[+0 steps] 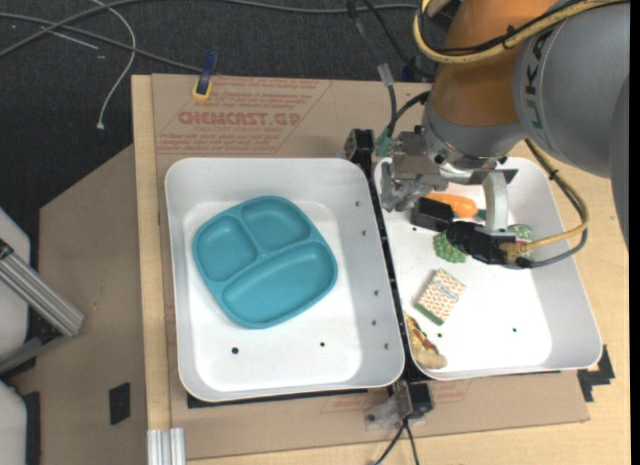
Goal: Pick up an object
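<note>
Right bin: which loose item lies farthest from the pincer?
The tan piece in its bottom-left corner as viewed; the patterned packet, green item and orange item all lie closer to the pincer.

Bright, even light falls from above. The white bins (280, 358) look nearly blown out, with soft, faint shadows. Detail is slightly blurred.

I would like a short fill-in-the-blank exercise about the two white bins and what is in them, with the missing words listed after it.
1. The blue divided plate lies in the white bin on the view's ___ side.
2. This plate has ___ compartments.
3. The gripper hangs over the other bin, on the view's ___ side.
4. The carrot-shaped thing near the gripper is ___ in colour.

Missing words: left; three; right; orange.
</note>
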{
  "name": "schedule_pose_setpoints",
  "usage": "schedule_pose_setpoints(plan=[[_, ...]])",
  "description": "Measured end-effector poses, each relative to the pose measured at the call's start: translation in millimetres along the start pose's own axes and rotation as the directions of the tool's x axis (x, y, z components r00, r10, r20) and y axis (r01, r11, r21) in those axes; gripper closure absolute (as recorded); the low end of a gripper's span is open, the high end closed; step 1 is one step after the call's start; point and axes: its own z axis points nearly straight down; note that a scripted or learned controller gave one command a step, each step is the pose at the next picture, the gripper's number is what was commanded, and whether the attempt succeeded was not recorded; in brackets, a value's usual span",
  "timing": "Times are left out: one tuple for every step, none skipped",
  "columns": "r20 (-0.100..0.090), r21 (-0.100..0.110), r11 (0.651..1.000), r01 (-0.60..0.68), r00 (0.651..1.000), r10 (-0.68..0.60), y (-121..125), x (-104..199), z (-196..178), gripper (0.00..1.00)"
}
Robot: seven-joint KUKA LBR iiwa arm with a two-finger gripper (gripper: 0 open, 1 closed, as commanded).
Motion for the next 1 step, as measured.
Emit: schedule_pose_setpoints(plan=[[0.0,-0.001,1.0,0.0,1.0,0.0,1.9,45.5,4.5,1.0]])
